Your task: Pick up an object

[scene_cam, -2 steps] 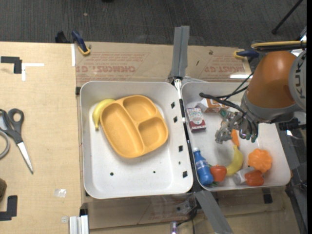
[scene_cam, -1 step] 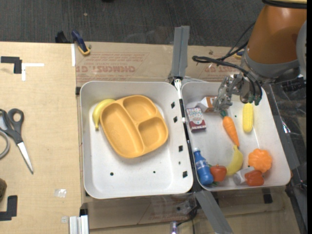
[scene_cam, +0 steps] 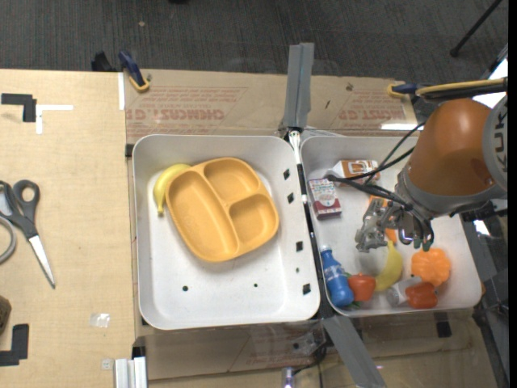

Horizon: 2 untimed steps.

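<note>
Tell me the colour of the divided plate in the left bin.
Orange-yellow plate, plain, seen in the camera view.

Light is bright and even, falling from overhead with no hard directional beam. The two white bins, left bin [scene_cam: 161,297] and right bin [scene_cam: 452,301], reflect it strongly and read close to overexposed, yet their small holes stay visible. Shadows are soft and short: a faint one hugs the yellow divided plate [scene_cam: 220,208], another sits beneath the orange band [scene_cam: 452,148] of the arm, whose rounded surface carries a mild sheen. The desk [scene_cam: 65,217] is evenly lit. Focus is moderate; the small items beneath the arm look slightly soft and noisy. The dark floor [scene_cam: 242,14] shows grain.
</note>
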### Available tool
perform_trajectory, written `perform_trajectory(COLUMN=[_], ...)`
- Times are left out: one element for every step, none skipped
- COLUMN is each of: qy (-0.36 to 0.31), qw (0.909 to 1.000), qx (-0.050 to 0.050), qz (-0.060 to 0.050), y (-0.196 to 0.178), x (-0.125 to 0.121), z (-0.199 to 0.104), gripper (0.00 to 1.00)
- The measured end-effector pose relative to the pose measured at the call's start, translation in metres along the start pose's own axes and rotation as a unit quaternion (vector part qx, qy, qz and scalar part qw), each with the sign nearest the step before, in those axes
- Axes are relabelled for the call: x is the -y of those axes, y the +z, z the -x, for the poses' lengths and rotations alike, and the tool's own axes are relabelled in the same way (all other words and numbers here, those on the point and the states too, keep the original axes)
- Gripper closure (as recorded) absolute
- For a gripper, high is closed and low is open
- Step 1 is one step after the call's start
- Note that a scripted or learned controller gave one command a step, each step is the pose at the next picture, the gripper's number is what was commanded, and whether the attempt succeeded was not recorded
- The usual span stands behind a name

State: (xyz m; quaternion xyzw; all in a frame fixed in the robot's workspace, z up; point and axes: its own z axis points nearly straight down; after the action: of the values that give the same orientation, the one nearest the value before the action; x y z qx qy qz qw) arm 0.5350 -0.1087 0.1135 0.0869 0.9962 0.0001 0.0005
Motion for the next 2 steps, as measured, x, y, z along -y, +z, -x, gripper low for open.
perform_trajectory(qy=[0.0,-0.002], qw=[1.0,1.0], qx=[0.0,0.002], qz=[0.0,0.0], y=[0.0,0.02], x=[0.0,0.02], z=[0.0,0.07], gripper=[0.0,0.0])
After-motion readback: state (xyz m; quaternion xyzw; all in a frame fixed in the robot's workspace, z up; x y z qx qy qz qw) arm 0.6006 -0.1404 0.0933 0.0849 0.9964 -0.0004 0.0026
